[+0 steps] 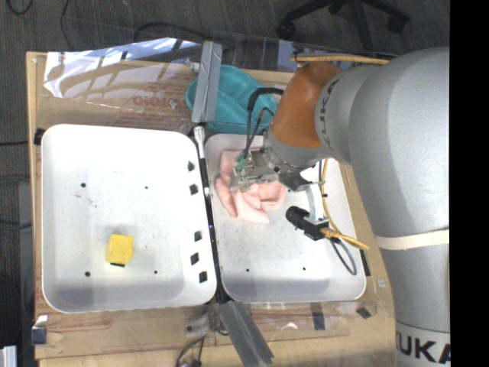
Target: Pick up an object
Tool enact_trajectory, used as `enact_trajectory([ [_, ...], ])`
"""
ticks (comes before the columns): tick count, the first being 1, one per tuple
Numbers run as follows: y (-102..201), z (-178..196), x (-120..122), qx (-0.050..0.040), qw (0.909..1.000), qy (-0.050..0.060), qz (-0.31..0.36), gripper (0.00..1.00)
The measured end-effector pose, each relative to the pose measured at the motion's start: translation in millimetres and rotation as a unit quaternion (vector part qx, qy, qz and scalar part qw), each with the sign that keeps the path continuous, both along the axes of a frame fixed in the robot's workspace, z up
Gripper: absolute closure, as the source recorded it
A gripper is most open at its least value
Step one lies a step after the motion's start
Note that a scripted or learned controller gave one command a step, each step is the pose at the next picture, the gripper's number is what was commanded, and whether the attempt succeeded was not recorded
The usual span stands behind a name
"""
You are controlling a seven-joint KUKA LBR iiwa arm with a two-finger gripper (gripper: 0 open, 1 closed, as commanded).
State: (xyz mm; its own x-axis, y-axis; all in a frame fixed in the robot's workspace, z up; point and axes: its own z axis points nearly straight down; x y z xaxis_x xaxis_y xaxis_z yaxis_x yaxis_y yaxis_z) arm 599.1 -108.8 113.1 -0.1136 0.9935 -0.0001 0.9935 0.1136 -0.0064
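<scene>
A pink, soft-looking object (246, 192) lies in the right bin (290, 277), near its far left side. My gripper (250, 173) is down over the top of this pink object, touching or nearly touching it. A small yellow block (120, 249) sits in the left bin (84, 159), toward its near side and far from the gripper. The arm's wrist with its orange band (302, 109) hides the far right part of the right bin.
A teal object (225, 98) lies on the bench beyond the right bin. A black part with a yellow cable (313, 225) hangs over the right bin's middle. Clear plastic sheeting (114, 71) lies behind the left bin. A ridge with black clips (200, 205) divides the bins.
</scene>
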Motion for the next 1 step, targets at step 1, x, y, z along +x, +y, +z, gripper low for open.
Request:
enact_trajectory([
  [1,-39.5,-19.5,-42.7,0.0013,0.9917,-0.002,0.128,1.0],
])
